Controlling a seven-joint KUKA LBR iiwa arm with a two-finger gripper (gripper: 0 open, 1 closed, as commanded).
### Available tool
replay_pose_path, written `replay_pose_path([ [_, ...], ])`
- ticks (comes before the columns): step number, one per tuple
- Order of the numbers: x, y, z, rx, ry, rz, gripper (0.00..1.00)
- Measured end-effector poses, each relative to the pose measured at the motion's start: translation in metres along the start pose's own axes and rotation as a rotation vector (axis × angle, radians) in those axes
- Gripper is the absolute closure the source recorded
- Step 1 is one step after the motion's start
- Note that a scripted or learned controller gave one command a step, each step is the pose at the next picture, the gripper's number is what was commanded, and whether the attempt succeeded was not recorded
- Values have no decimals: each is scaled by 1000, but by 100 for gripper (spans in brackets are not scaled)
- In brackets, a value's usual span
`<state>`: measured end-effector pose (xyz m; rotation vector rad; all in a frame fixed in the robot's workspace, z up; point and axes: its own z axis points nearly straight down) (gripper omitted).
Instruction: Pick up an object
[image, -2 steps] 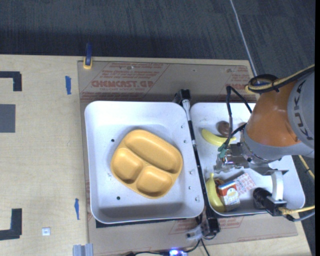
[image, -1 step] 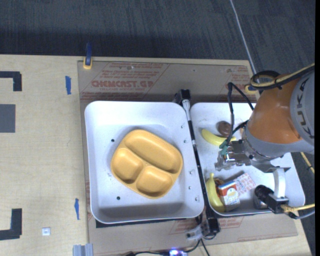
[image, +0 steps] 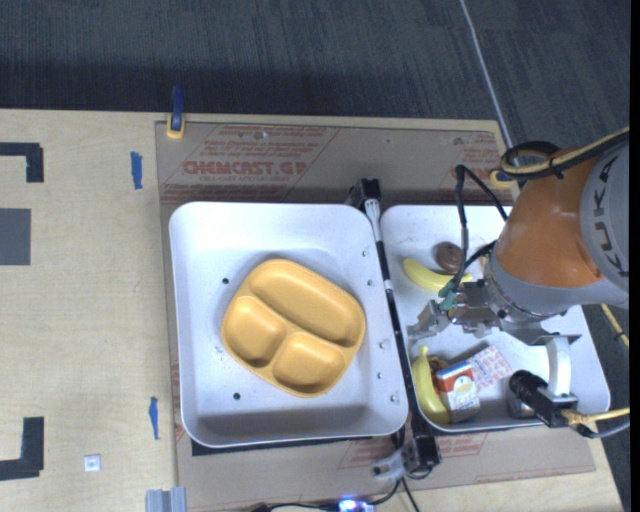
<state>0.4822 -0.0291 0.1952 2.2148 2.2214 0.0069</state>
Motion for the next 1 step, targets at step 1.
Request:
replay_pose_path([
  [1,-72,-3,94,4,-2,4,0],
])
